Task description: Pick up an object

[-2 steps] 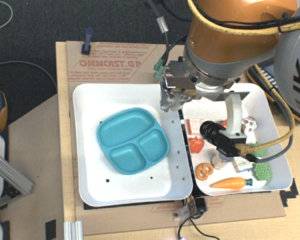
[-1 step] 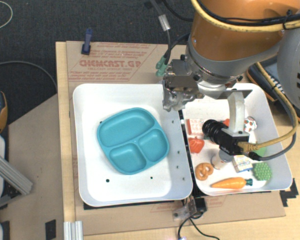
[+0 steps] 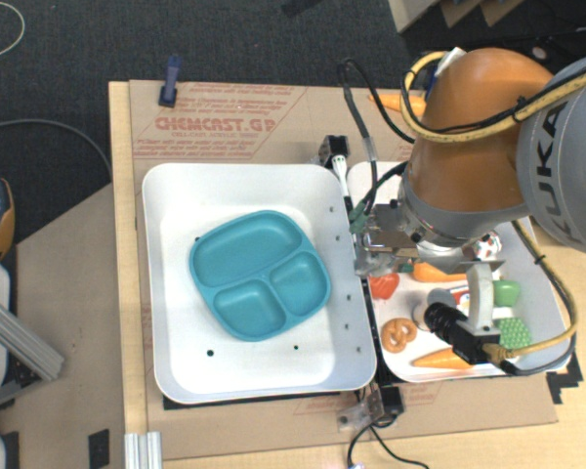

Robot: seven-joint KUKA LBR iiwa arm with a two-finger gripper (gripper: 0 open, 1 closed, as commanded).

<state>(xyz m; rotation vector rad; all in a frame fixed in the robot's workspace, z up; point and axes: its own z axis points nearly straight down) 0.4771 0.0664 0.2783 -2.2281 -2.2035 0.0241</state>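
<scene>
Desk (image 3: 225,125) of brown cardboard | grey-orange arm (image 3: 479,135) over right white bin (image 3: 557,291) | teal divided plastic plate (image 3: 261,274) mid-left bin (image 3: 166,262) | pincer (image 3: 376,252) state: cannot tell | toy foods lower right: orange carrot (image 3: 439,360), brown pretzel (image 3: 398,334)

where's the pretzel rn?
The pretzel lies in the right bin, near its front-left corner, close to the wall shared with the left bin. A red toy sits just behind it and a carrot just in front.
</scene>
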